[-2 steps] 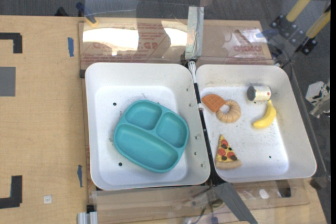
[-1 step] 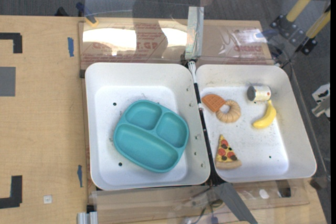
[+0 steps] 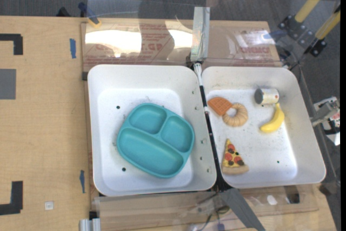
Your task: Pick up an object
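The right bin [image 3: 303, 170] holds several small toys. A pizza slice [image 3: 233, 157] lies near its front left corner. A tan donut [image 3: 236, 115] sits mid-left, touching an orange waffle-like piece [image 3: 217, 105] on its left. A yellow banana [image 3: 273, 120] lies to the right of the donut, and a small grey and white cylinder [image 3: 266, 96] lies on its side just behind the banana. In the left bin [image 3: 100, 94] rests a teal divided plate [image 3: 155, 139], slightly tilted toward the front.
Clear plastic panels [image 3: 162, 30] stand behind both bins, with a metal post [image 3: 200, 35] between them. Yellow poles with a black clamp [image 3: 308, 24] rise at the back right. The wooden bench [image 3: 38, 116] stretches off to the left.
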Motion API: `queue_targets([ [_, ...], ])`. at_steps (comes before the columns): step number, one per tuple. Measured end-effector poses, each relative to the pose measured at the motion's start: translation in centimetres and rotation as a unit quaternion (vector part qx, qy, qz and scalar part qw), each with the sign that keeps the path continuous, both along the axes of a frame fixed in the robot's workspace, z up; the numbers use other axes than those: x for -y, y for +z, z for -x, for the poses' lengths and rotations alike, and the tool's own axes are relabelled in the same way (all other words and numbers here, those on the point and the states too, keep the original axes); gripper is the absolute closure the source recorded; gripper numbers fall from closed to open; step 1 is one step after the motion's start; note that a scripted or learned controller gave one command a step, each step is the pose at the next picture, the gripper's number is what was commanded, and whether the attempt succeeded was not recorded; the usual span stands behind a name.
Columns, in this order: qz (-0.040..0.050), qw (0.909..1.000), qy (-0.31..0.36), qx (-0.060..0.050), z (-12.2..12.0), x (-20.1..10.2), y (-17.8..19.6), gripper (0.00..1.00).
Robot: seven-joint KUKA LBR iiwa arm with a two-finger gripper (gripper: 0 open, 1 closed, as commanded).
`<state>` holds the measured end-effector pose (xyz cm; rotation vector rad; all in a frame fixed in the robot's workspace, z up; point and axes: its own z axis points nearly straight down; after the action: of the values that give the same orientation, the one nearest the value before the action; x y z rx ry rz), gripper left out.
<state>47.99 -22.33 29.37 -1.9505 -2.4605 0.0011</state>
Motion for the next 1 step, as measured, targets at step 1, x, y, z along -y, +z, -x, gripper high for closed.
queue_targets([
  [1, 0.0019, 0.9902, -0.14, 0.003, -0.07, 0.04, 8.49, 1.0],
])
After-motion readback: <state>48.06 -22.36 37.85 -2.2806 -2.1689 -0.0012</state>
